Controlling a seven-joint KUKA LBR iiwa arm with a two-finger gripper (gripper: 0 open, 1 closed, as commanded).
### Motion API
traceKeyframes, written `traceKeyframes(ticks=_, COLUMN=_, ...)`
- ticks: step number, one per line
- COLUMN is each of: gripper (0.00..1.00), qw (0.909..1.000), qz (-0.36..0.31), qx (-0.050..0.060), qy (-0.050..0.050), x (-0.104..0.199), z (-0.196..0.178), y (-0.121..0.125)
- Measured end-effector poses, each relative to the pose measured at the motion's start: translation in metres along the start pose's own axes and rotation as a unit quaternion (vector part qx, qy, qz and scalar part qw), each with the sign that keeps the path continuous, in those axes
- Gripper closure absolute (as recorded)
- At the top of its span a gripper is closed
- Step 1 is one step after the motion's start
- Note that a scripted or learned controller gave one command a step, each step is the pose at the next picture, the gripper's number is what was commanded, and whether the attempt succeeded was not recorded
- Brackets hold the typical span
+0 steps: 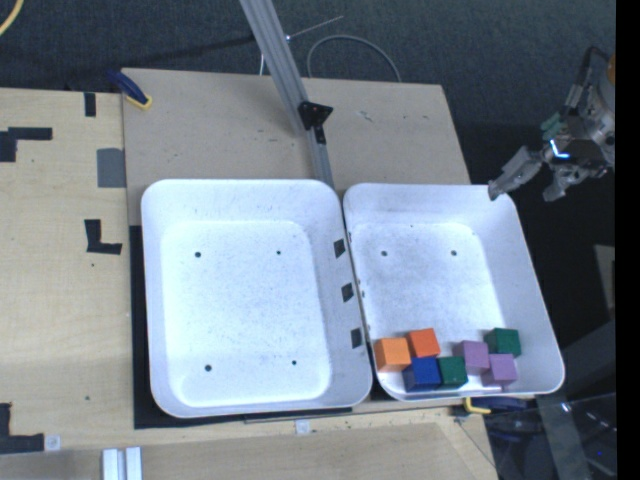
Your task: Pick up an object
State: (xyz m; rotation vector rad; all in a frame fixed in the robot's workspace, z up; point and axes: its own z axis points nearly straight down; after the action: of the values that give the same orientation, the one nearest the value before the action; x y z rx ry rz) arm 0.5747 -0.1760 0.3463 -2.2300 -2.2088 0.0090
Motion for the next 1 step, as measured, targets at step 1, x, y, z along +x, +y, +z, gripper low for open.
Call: traceKeyframes(ticks=1, gripper=0.0, qw=1.0, qz=-0.006, qx=0.002, qy=0.002, x=0.0551, z=0.0968, y=-0.0286)
